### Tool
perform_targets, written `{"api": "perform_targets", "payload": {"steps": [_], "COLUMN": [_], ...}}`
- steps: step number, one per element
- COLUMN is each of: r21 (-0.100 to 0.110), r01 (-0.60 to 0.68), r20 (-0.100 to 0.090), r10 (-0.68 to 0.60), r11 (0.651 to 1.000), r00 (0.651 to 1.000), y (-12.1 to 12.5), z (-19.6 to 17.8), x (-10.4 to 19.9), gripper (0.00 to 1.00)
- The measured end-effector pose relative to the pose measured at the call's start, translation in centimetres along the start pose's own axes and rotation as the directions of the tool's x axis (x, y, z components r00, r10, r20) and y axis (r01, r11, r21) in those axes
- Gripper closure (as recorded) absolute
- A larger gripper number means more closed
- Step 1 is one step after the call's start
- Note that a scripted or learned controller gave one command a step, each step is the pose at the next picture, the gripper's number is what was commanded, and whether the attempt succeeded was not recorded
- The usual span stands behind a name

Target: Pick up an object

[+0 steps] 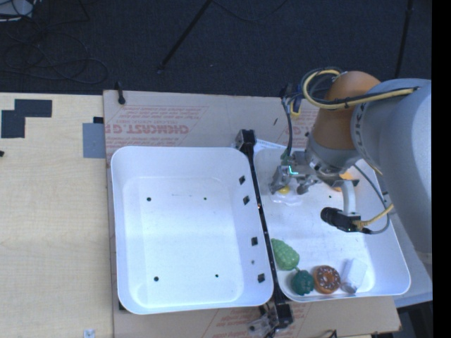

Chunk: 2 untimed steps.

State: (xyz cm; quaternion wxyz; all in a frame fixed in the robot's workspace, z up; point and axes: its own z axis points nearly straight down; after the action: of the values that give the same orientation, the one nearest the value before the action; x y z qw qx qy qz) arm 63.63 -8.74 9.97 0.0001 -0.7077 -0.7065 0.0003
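- Camera view: the gripper [290, 183] sits low in the upper left part of the right bin [394, 259], close to the divider between the two bins. The left bin [127, 189] lies beyond that divider.
- Jaws: cannot tell whether they are spread or pressed together; the wrist hardware and cables mask the tips. A small yellowish patch shows at the tips, too blurred to identify. No object is visibly between them.
- Candidate objects all lie along the near edge of the right bin, well apart from the gripper: a light green lumpy toy [285, 253], a dark teal ball-like object [303, 282], a brown frosted doughnut [326, 279], and a white block [354, 273].
- Key relation: every candidate lies toward the near edge from the jaws, down-frame. The green toy is nearest, almost straight below the gripper in frame and just beside the divider.
- Green toy's long axis runs roughly from far edge to near edge, slightly slanted. The teal object is just beside its lower end; the doughnut touches or nearly touches the teal object.
- Judgement: the pick is not yet made; the next move calls for travel toward the near edge. The divider wall beside the green toy could obstruct one jaw.
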Motion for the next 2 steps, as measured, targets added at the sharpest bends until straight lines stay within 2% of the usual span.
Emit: {"api": "perform_targets", "payload": {"steps": [1, 2], "r21": [0.002, 0.001], "r01": [-0.002, -0.002], "r20": [-0.001, -0.001], "r10": [0.002, 0.002], "r11": [1.000, 1.000], "r00": [1.000, 1.000], "y": [-0.03, -0.02], "z": [-1.00, -1.01], "x": [-0.14, -0.14], "gripper": [1.00, 0.00]}}
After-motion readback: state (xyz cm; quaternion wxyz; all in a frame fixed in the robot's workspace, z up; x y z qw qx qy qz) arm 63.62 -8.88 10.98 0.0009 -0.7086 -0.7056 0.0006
